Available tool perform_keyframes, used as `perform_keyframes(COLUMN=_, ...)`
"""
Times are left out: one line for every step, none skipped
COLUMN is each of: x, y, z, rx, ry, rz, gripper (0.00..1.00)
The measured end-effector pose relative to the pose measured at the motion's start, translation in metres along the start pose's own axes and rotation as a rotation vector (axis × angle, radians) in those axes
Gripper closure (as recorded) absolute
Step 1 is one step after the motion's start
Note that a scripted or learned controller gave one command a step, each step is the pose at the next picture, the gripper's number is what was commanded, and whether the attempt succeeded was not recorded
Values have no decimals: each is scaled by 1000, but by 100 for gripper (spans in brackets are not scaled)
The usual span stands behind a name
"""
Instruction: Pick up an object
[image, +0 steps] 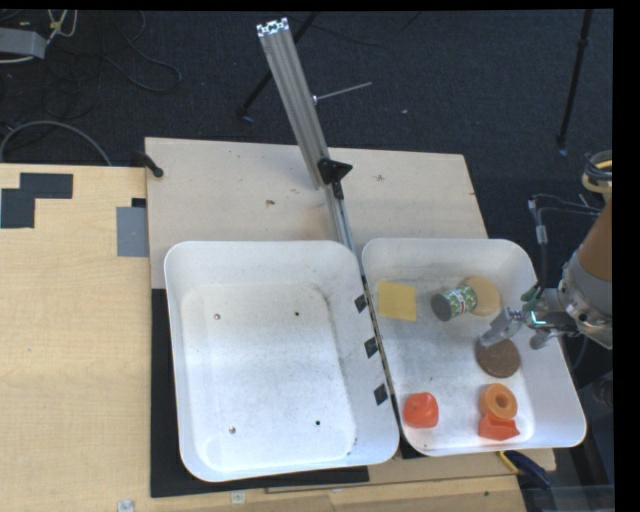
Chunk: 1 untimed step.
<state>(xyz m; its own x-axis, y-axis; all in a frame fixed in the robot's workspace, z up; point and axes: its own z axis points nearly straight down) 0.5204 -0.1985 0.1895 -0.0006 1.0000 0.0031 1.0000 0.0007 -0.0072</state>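
Observation:
The right bin (560, 420) holds several small objects. A yellow block (397, 300) lies near its left wall, and a green-labelled can (455, 302) rests on its side against a tan round piece (484, 293). A brown disc (498, 358) lies flat at mid-right. At the front are a red cup (421, 409) and an orange ringed toy (498, 410). My gripper (521, 331) reaches in over the right rim, just above and right of the brown disc. It is open, with nothing between its fingers (497, 330).
The left bin (190, 300) sits beside the right one, joined by black clips (371, 346). A slanted aluminium bar (300, 110) rises behind the bins. A wooden bench (70, 340) extends to the left.

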Motion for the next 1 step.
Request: perform_keyframes(x=0, y=1, z=-2, rx=-4, ry=-1, rz=2, gripper=0)
